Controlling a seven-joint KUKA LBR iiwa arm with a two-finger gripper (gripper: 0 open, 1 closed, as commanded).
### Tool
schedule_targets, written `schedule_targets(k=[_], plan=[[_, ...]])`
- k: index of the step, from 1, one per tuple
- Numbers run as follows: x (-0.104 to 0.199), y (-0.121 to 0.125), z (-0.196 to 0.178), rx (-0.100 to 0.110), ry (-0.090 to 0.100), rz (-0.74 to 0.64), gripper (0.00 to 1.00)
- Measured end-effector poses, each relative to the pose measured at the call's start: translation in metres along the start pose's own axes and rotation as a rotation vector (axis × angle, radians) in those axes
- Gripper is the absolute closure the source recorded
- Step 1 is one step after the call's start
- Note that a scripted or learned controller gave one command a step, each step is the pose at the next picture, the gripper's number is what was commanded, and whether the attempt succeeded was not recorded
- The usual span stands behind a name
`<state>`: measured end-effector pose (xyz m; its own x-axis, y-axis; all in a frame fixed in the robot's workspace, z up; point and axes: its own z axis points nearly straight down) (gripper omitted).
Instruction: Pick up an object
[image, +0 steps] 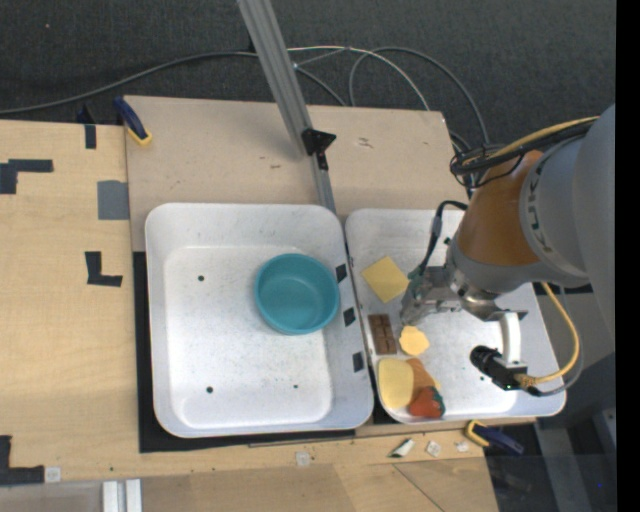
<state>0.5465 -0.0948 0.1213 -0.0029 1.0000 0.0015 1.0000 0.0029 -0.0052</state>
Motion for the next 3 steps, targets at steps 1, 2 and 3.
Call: schedule_targets(k=[1, 2, 3], plan=[[0.004, 0.005, -0.061, -0.009, -0.002, 0.001, 1.0], [0.005, 0.006, -0.09, -0.007, -0.002, 0.002, 1.0], [0.056, 0.011, -0.087, -0.004, 0.0, -0.004, 1.0]])
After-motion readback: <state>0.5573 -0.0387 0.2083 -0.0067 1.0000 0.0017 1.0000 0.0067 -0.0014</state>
